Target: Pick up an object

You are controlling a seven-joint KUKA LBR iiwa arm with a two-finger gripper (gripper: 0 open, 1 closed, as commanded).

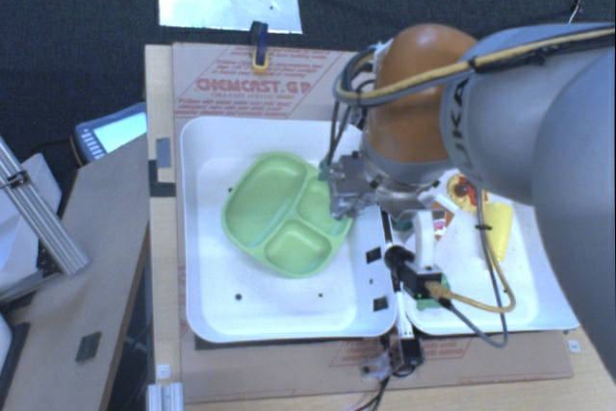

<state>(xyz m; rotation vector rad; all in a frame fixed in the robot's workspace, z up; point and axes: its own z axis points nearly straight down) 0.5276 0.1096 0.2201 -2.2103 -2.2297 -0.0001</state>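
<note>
A light green divided plate (pixel 279 212) lies tilted in the left white bin (pixel 221 303), its right rim close to the wall between the bins. My gripper (pixel 340 195) hangs from the grey arm's orange band (pixel 419 101) and sits low at the plate's right rim, over the compartment nearest the divider. Whether it touches or grasps the rim is hidden by the wrist body. In the right bin (pixel 539 298) a yellow object (pixel 498 228) and a red and orange object (pixel 462 192) peek out from under the arm.
The arm covers most of the right bin. A cable (pixel 481 303) loops from the wrist over the right bin's front. A brown cardboard sheet (pixel 241 84) lies behind the bins, with a yellow and black clip (pixel 260 48) on its far edge.
</note>
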